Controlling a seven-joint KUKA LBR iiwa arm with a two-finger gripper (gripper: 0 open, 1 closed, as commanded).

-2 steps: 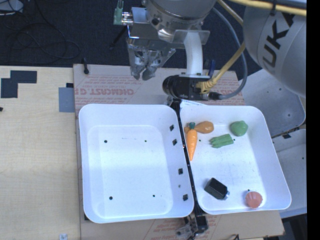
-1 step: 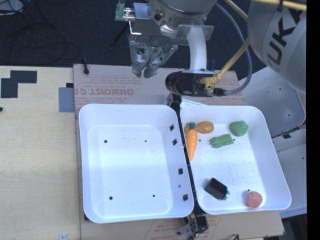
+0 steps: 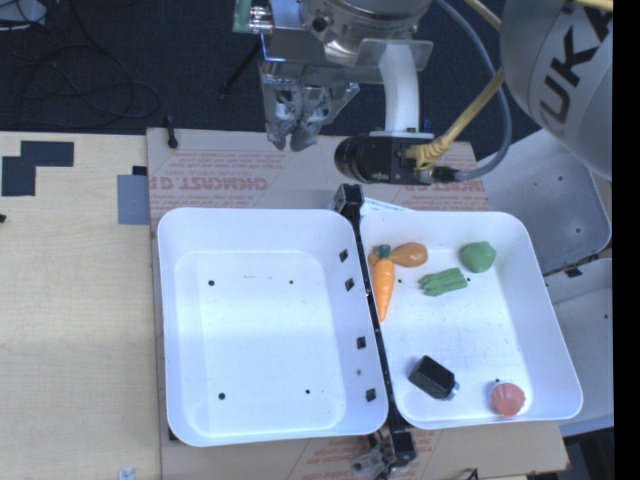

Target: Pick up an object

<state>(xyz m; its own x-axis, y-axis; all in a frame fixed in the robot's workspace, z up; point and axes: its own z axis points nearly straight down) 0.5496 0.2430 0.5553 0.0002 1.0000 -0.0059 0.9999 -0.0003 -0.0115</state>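
My gripper hangs high above the bench, over the cardboard behind the left bin, with nothing between its fingers. In the right bin lie an orange carrot by the left wall, an orange oval piece beside it, a green lumpy piece, a green pod-shaped piece, a black block near the front, and a pink-red round piece in the front right corner.
A black divider strip with clips runs between the two bins. Brown cardboard lies under and behind the bins. The wooden bench top extends to the left.
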